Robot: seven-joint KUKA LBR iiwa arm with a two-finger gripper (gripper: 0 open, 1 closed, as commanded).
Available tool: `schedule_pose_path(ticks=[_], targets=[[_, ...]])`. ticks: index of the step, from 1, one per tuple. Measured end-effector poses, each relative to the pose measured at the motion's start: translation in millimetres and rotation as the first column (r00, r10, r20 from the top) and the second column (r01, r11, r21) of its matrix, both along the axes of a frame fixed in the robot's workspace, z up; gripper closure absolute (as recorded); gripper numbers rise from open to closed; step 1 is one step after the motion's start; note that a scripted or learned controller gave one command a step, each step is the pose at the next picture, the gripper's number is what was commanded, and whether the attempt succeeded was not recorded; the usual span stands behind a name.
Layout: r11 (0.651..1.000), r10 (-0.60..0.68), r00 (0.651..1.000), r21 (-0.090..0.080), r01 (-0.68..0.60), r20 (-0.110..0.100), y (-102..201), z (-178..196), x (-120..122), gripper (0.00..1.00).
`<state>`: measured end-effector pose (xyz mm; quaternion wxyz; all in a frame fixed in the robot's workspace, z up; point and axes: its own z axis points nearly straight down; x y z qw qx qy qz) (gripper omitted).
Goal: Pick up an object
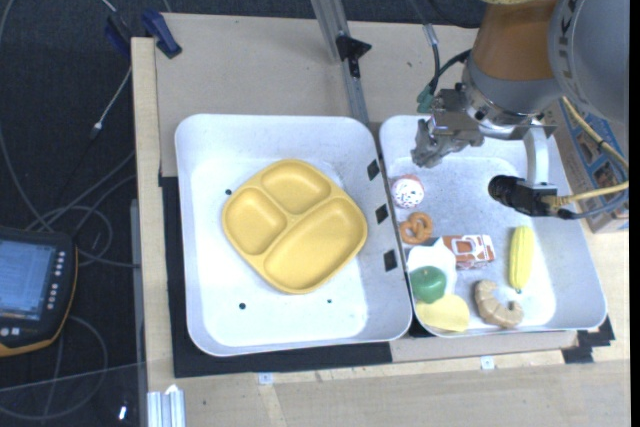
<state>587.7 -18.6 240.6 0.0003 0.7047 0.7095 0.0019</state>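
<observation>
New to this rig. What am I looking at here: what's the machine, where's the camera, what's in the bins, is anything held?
One camera, fixed above a bench, looks down at a slant. The big grey and orange shape at upper right is a robot arm reaching in from that side. Its grasping end, the pincer, hangs over the far end of the right bin; nothing is visibly between its fingers, and I cannot tell from this angle how they stand.

Two shallow white bins sit side by side. The left bin holds a yellow divided plate. The right bin holds small toy foods: a white speckled ball, a pretzel, a small red and white pack, a corn cob, a green apple, a yellow piece and a tan pastry shape.

The job is to pick up one object.
</observation>
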Motion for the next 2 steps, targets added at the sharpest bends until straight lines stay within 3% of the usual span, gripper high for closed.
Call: schedule_pose_path(ticks=[2], targets=[[1.000,-0.001,1.000,-0.001,0.001,-0.001,87.8,1.6,34.3,1.00]])
